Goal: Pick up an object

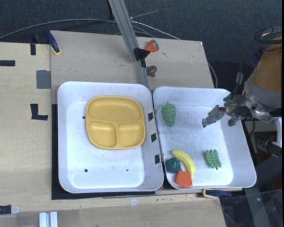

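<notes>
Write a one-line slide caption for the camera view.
KUKA gripper hovers over the right bin holding a banana, two green toys and blocks; a yellow divided plate fills the left bin.

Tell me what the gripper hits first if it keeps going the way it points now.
Probably bare floor of the right bin: the gripper points down and left, and the green grape bunch lies further along that line. Height is hard to judge.

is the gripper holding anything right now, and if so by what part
Nothing is held. The gripper hangs over bare floor of the right bin with no item between its fingers; the green bunch, banana and the other toys lie apart from it.
</notes>
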{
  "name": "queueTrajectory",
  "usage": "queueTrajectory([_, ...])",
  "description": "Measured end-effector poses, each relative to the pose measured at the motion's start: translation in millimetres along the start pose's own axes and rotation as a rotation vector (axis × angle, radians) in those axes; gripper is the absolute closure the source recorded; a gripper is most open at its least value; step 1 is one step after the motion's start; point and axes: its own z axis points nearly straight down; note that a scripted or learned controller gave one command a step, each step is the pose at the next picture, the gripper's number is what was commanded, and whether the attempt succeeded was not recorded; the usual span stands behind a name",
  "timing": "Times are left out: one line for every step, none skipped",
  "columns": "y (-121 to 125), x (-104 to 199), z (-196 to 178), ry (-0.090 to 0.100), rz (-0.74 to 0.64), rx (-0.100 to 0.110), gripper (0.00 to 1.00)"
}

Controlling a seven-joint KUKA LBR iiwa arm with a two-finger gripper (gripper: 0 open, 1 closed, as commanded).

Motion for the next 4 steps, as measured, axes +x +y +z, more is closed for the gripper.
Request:
queueTrajectory([0,0,0,0.0,0.0,0.0,0.0])
queueTrajectory([8,-2,57,0.0,0.001,0.006,0.0])
queueTrajectory([4,9,109,0.001,0.001,0.007,0.0])
queueTrajectory([2,13,153,0.001,0.001,0.006,0.0])
